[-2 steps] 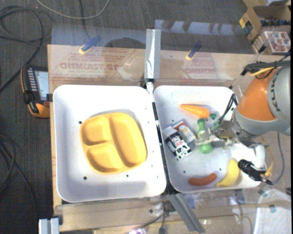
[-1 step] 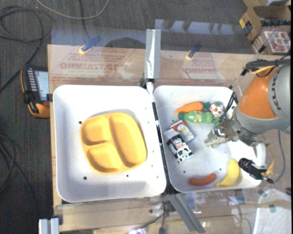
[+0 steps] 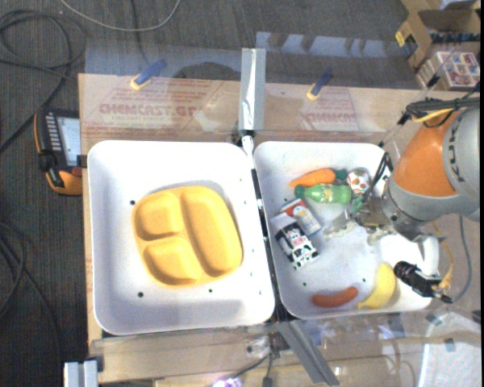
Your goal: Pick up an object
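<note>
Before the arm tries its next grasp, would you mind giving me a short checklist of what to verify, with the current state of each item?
1. Objects available in the right bin: ok; carrot, green bottle, sausage and banana lie there.
2. Gripper over that bin: ok; it sits near the green bottle.
3. Finger opening: cannot tell.
4. Object already held: cannot tell; nothing visibly sits between the fingers.
5. Target isolated: not ok; carrot, bottle and a small carton crowd together.
6. Yellow tray in the left bin, out of the way: ok.
</note>
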